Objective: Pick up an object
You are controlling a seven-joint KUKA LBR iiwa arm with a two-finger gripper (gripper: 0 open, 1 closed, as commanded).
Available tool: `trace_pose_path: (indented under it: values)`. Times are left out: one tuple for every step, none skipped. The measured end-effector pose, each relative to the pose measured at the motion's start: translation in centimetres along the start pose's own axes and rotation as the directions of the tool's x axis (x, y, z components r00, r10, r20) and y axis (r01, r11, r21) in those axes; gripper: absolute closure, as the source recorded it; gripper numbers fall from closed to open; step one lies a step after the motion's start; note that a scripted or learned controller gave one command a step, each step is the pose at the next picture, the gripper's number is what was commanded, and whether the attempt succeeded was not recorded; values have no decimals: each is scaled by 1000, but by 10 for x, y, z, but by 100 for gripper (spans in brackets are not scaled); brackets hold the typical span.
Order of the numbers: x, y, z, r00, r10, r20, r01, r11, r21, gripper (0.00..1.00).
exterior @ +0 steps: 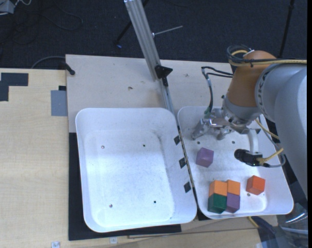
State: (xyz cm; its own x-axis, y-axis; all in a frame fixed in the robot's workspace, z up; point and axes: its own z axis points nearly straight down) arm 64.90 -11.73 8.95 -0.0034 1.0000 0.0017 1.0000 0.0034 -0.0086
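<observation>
Hovering metal gripper [214, 128], matte purple cube [204, 157]

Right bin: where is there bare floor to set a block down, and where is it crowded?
In the right bin, bare floor lies between the purple cube and the block cluster, and along the divider edge. Crowded: the near corner, with the cluster and the orange-red cube, and the far part under the tool.

- Left bin [94, 138]: white plastic, faintly speckled.
- Bench top [27, 154]: pale wood grain, matt.
- Slanted rail [145, 40]: ribbed bare metal.
- Purple block [204, 157]: matt.
</observation>
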Motion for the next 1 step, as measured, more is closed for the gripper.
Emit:
trace_pose_path:
  values:
    - [-5,-60,-2,1000,5,2,-5,1000,-7,0]
